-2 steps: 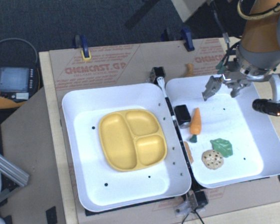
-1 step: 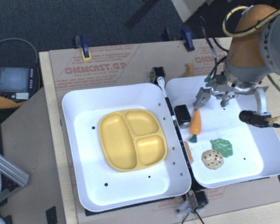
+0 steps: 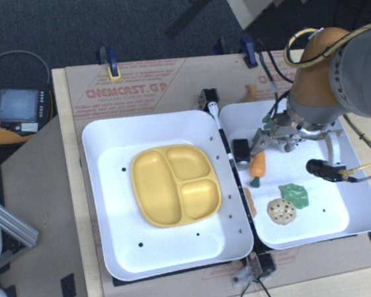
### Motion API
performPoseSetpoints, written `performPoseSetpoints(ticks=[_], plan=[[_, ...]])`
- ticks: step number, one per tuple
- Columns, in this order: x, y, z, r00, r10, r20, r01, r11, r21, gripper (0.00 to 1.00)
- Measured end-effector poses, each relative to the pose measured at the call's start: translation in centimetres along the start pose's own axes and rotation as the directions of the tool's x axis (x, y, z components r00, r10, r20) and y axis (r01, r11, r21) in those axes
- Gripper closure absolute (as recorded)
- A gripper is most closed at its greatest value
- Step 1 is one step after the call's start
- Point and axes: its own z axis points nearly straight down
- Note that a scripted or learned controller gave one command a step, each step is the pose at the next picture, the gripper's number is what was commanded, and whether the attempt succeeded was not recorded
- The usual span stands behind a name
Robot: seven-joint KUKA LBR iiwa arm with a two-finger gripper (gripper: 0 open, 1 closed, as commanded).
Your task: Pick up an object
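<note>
The right bin (image 3: pixel 353 215) holds an orange carrot (image 3: pixel 258 165) with a green tip near its left wall. A round speckled cookie (image 3: pixel 281 211) and a green leafy piece (image 3: pixel 295 195) lie closer to the front. My gripper (image 3: pixel 266 140) hangs low over the bin's back left part, just above and right of the carrot's upper end. Nothing visibly sits in it. The grey arm with its orange band (image 3: pixel 315 73) comes in from the right.
The left bin (image 3: pixel 117 252) bears a yellow divided plate (image 3: pixel 175 183). A black clip (image 3: pixel 241 149) sits on the wall between the bins, close to the carrot. A black cable-ended part (image 3: pixel 324 169) hangs over the right bin's right side.
</note>
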Motion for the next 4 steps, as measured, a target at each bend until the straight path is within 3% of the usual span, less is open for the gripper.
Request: performPoseSetpoints(ticks=[1, 3, 4], plan=[[0.0, 0.1, -1.3, 1.0, 0.0, 0.001, 0.0, 1.0, -0.005, 1.0], [0.0, -0.3, -13.7, 1.0, -0.002, 0.003, 0.002, 1.0, -0.01, 1.0], [0.0, -0.2, -17.9, 1.0, -0.002, 0.003, 0.002, 1.0, -0.011, 1.0]])
